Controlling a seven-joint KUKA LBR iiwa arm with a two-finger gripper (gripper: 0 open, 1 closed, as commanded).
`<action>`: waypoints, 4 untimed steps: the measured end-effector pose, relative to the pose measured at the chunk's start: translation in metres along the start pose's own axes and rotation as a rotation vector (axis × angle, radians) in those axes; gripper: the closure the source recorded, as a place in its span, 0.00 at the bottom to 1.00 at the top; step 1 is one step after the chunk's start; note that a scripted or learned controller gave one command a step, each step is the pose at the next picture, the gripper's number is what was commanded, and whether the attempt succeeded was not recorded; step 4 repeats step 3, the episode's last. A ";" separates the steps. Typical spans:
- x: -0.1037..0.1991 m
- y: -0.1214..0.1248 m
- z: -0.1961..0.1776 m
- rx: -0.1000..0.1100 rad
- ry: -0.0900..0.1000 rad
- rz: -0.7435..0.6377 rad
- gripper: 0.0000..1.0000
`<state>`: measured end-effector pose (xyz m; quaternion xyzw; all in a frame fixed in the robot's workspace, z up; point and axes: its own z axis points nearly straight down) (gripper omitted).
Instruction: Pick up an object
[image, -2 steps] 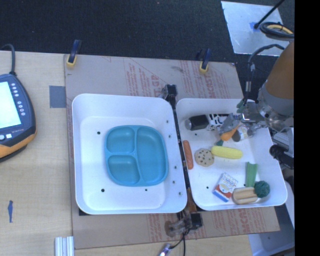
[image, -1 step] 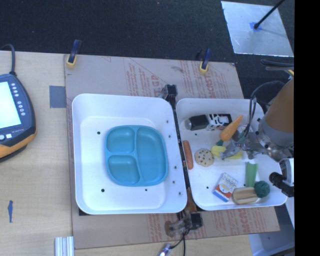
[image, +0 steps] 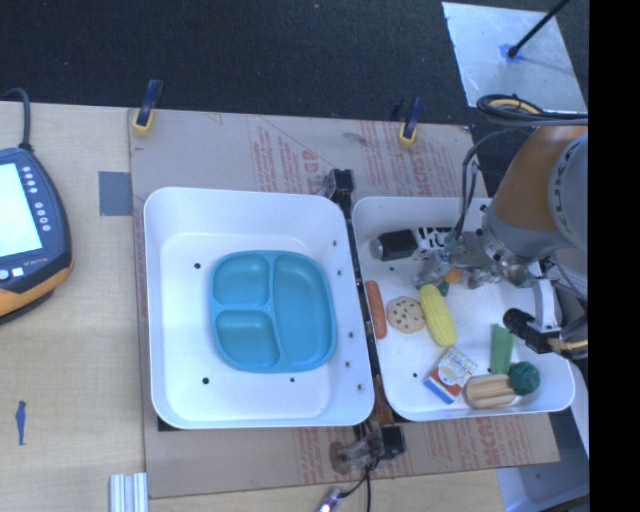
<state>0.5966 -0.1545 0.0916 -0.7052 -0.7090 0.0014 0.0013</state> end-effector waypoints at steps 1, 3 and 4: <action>0.040 -0.041 0.000 0.001 0.000 -0.001 0.00; 0.114 -0.018 -0.101 -0.002 0.002 0.001 1.00; 0.114 -0.018 -0.101 -0.002 0.002 0.001 1.00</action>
